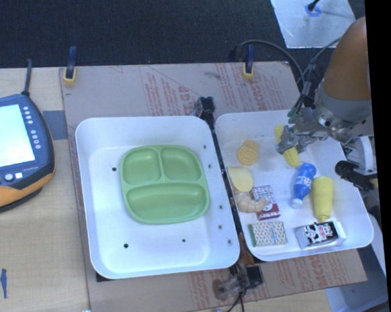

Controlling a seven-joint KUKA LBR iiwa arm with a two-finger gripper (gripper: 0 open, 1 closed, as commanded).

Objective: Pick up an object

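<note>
Two shallow white bins sit side by side on a cardboard-covered bench: the left bin at frame centre holds a green divided plate, and the right bin holds a scatter of small items. A handheld control tablet lies at the far left edge. From the upper right, the grey arm reaches down into the right bin, its gripper low over a small yellow object near the bin's upper middle. Whether the fingers are spread or closed on that piece cannot be told from this slanted view. Below it lie a blue bottle, just beside a yellow bottle, then a black-and-white carton and a patterned box along the lower edge. Toward the bin's left side are a round biscuit, a pale wedge, a croissant and a red-trimmed packet. For a good pick, the likely need is to centre the fingers across the yellow object's narrow side, close firmly, and lift straight up clear of the blue bottle.
</note>
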